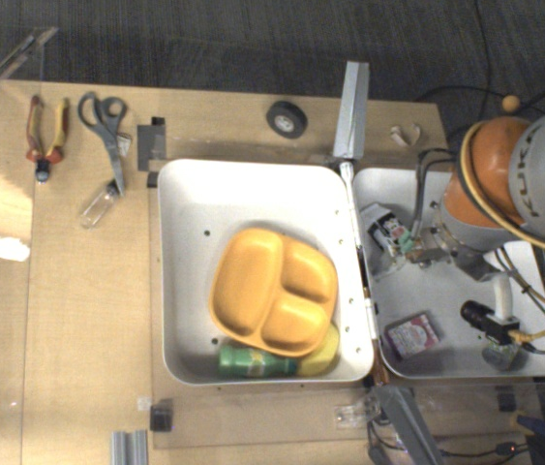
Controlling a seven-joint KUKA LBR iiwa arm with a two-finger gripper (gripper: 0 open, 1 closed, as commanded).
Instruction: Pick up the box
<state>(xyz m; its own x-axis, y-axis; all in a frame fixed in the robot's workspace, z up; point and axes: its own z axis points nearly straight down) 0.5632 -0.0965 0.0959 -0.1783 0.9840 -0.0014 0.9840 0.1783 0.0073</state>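
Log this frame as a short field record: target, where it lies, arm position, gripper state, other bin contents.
target: small pink box
target location: flat on the floor of the right bin, near its front edge
arm: over the right bin, wrist above its back half
gripper: near the bin's left wall, apart from the box; finger state unclear
left bin: yellow divided tray tilted over a green bottle
task status: box not yet picked up
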